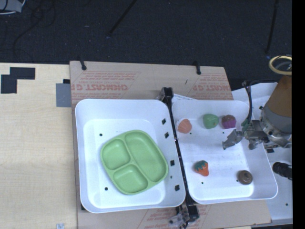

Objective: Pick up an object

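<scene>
Fingers point(234, 140) of the grey arm point(281, 113) hang over the right white bin point(224, 194), spread apart with nothing between them — they sit just right of centre, below the purple round toy point(228, 121). Beside that toy lies a green lumpy one point(210, 120), and further left a small peach-pink piece point(185, 126) near the bin's dividing edge. Lower down, an orange strawberry-like toy with a green top point(202, 167) rests mid-bin — a brown ring-shaped doughnut point(245, 177) lies near the right corner. In the left white bin point(90, 128), a green three-compartment plastic plate point(134, 162) lies flat. Both bins sit on the cardboard-covered surface point(143, 82).
</scene>
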`<state>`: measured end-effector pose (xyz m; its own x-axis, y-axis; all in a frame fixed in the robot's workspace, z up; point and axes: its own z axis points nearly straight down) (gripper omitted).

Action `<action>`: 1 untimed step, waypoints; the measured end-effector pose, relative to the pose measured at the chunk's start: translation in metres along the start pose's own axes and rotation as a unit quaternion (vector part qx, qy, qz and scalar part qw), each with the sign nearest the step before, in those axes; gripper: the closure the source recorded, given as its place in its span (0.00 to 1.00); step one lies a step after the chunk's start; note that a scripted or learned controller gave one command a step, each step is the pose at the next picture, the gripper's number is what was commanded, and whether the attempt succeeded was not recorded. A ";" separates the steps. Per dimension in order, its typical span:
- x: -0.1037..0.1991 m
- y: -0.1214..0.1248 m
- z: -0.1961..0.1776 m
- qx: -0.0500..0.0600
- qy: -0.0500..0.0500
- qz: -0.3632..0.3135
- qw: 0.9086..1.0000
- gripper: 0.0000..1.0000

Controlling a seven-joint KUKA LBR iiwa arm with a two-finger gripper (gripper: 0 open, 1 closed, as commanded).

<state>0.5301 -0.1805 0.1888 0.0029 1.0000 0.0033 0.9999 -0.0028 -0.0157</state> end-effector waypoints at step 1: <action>0.000 0.003 -0.008 -0.007 -0.002 -0.001 1.000 0.00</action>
<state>0.5333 -0.1806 0.1966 0.0000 1.0000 0.0000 1.0000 0.0000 -0.0011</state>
